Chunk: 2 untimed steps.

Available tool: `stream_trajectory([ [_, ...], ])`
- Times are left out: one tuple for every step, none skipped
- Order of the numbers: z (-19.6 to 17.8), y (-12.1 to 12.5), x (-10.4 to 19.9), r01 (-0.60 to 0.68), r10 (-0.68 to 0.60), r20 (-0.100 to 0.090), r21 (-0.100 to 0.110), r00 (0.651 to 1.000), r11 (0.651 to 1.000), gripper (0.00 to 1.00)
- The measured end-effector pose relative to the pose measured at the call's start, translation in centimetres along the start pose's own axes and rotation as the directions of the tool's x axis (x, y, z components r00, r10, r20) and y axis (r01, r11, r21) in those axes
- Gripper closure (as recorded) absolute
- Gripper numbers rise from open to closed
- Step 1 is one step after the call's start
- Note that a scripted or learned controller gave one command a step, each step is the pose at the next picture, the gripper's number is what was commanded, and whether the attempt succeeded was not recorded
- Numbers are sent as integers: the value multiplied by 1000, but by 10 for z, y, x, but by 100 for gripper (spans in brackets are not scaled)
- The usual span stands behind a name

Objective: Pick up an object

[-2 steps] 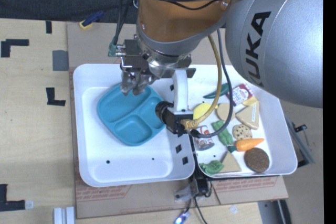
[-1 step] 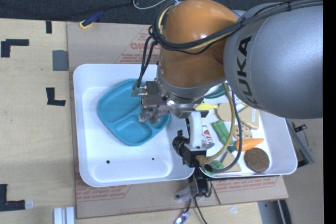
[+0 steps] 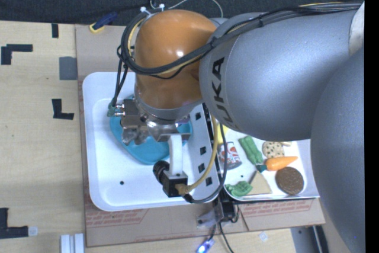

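The arm's orange band and grey body cover most of the view, reaching down into the left white bin [image 3: 100,186]. Under the wrist lies a flat blue object [image 3: 145,153], partly hidden by the wrist hardware. The gripper [image 3: 137,134] is down at the blue object's upper edge, and its fingertips are masked by the wrist. In the right bin [image 3: 278,197] lie a green piece [image 3: 251,150], an orange carrot [image 3: 280,162], a speckled cookie [image 3: 273,149], a brown disc [image 3: 290,180] and a green leafy piece [image 3: 239,189].
A small dark speck [image 3: 122,182] sits on the left bin's floor near its front. Black cables loop over the orange band. The bins rest on a cardboard sheet [image 3: 118,228] on the wooden bench, which carries black markings at left.
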<state>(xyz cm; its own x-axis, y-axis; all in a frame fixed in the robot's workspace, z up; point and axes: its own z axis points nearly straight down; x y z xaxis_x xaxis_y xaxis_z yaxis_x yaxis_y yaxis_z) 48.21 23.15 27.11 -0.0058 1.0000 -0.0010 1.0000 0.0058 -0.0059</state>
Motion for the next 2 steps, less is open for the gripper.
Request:
stream_trajectory([
  [-156, 1, -1, -2, 2, -9, -20, 1000, 1000, 100],
  [-156, 0, -1, -1, 1, 0, -3, 1000, 1000, 100],
])
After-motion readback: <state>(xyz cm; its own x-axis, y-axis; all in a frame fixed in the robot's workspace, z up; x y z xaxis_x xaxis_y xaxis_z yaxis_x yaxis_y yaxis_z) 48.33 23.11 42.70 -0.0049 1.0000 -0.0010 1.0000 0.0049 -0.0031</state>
